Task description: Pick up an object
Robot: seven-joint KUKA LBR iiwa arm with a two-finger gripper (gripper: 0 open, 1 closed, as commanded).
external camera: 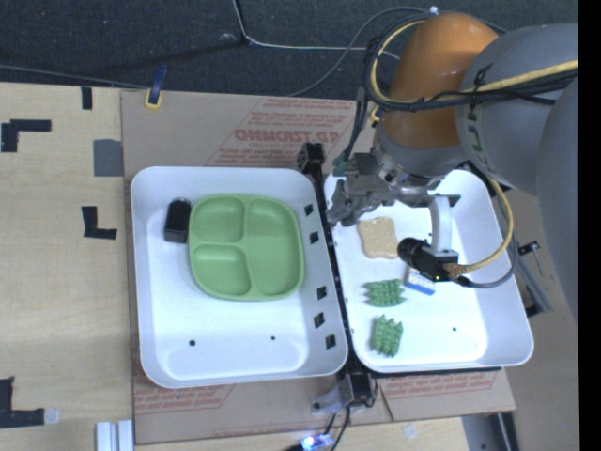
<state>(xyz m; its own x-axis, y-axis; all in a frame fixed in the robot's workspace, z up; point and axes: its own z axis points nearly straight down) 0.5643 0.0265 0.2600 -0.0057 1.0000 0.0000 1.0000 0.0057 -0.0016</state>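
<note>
Overhead, arm bends down | gripper (right bin) beside toast

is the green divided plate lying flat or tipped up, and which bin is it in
Flat. The green divided plate lies face up in the left bin, all three compartments showing from above, beside a small black object.

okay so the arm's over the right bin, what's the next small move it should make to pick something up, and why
Probably a short descent onto the toast slice. The gripper hangs over the right bin beside the slice's upper left edge, nearer than either green toy, and the view shows nothing held.
</note>
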